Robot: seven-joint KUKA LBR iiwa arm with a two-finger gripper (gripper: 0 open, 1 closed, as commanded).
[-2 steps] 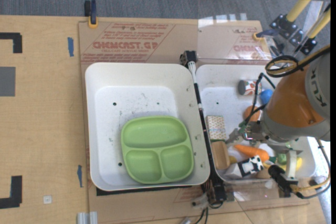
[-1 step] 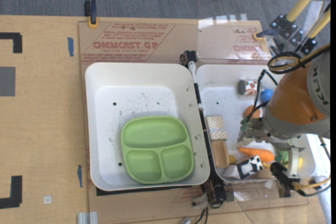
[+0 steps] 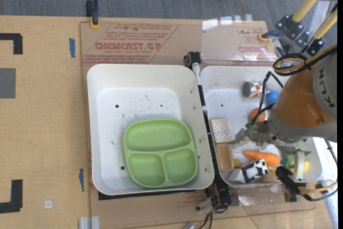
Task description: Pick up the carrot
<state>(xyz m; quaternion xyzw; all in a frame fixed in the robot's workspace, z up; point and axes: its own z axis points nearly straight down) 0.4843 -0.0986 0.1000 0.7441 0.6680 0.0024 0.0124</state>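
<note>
Two white bins sit side by side on the tabletop [image 3: 43,115]: the left bin [image 3: 102,115] holds a green divided plate [image 3: 159,153], and the right bin [image 3: 225,88] holds a scatter of small things. The carrot [image 3: 262,157] lies on its side toward the near end of the right bin, its tip pointing to the view's right, with a small black-and-white toy [image 3: 254,170] just beside it on the near side and a tan block [image 3: 224,157] to its left. A patterned card [image 3: 220,129] lies near the bin's left wall, and a grey can [image 3: 251,89] and a blue ball [image 3: 271,97] sit farther back.

The arm's orange band [image 3: 300,99] hangs over the right bin, and the gripper [image 3: 256,137] is low, just above and slightly behind the carrot. Its fingers seem spread apart with nothing between them, though the wrist and cables hide much of them, so that reading is tentative.

The step in hand looks like the approach, with the grasp not yet made. The next move calls for shifting slightly toward the near side, straddling the carrot across its narrow width, descending, and closing without catching the toy.
</note>
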